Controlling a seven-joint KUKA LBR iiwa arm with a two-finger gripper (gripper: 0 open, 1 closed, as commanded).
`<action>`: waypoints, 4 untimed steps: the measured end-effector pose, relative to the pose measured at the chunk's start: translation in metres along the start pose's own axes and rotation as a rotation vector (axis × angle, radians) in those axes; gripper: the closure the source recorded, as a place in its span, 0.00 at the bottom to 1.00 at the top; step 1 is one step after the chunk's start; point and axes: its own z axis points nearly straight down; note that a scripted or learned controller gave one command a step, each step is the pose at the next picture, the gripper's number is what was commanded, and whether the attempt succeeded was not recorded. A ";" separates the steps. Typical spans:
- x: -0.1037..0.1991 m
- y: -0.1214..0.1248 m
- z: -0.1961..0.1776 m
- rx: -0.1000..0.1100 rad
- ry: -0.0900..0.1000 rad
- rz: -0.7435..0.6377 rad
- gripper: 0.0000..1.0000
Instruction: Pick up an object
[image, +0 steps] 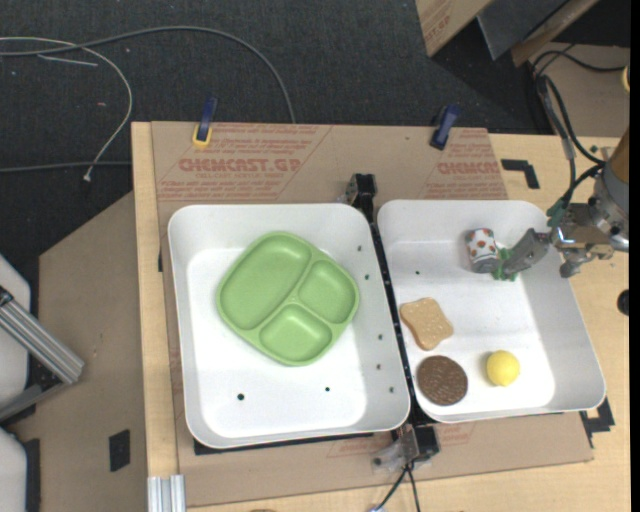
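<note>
The right bin (560, 330) holds a small white cup with red dots (482, 247) lying near its far side, a slice of toast (427, 322), a round brown cookie (442, 380) and a yellow lemon (503, 368). My gripper (548, 258) hangs over the bin's far right part, just right of the dotted cup. Its fingers are spread and open, with nothing between them. The green-tipped left finger (513, 262) sits close beside the cup; I cannot tell whether it touches.
The left bin (200, 400) carries a green divided plate (288, 297). A black divider and clamps (362, 188) sit between the bins. Blue clips (446, 126) hold the cardboard base at the back. Cables run along the right.
</note>
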 end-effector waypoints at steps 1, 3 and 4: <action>0.001 0.002 -0.007 -0.013 -0.003 -0.003 0.00; 0.009 0.005 0.078 -0.008 -0.001 -0.003 0.00; 0.005 0.004 0.141 -0.007 0.000 -0.002 0.00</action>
